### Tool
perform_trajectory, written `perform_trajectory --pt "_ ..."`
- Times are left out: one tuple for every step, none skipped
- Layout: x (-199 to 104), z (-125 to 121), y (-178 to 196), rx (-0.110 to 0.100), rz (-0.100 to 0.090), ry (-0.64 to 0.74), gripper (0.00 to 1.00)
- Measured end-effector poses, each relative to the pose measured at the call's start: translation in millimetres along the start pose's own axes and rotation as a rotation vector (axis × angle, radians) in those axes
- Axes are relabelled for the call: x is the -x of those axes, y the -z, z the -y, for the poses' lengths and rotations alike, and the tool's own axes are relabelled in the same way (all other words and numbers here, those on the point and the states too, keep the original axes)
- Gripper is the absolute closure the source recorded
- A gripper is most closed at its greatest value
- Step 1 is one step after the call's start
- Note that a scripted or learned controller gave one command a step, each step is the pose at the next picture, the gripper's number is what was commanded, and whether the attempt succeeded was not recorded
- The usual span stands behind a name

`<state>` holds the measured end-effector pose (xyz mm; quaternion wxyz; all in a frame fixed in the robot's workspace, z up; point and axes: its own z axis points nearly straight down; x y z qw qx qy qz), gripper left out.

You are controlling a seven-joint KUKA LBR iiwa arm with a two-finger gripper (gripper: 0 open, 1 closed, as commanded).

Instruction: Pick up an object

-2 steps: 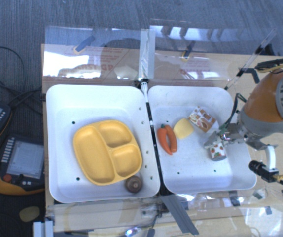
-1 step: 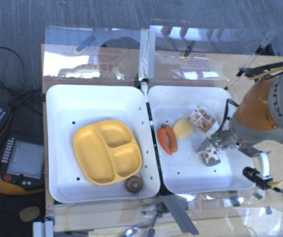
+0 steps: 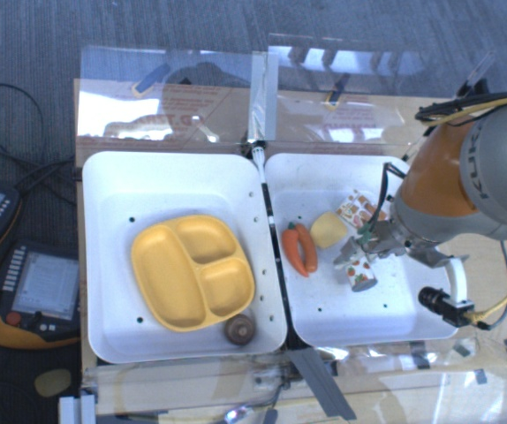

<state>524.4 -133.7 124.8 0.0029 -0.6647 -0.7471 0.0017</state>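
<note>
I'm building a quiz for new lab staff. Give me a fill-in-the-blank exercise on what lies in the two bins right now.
1. The yellow divided plate lies in the ____ bin.
2. The toy carrot lies in the ____ bin.
3. The yellow divided plate has ____ compartments.
4. The small brown round thing lies near the left bin's ____ edge.

Missing words: left; right; three; front
</note>
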Motion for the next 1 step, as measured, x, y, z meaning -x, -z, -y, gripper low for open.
perform_trajectory --pt "-44.5 25.5 90.6 -0.001 0.0 0.168 1.0"
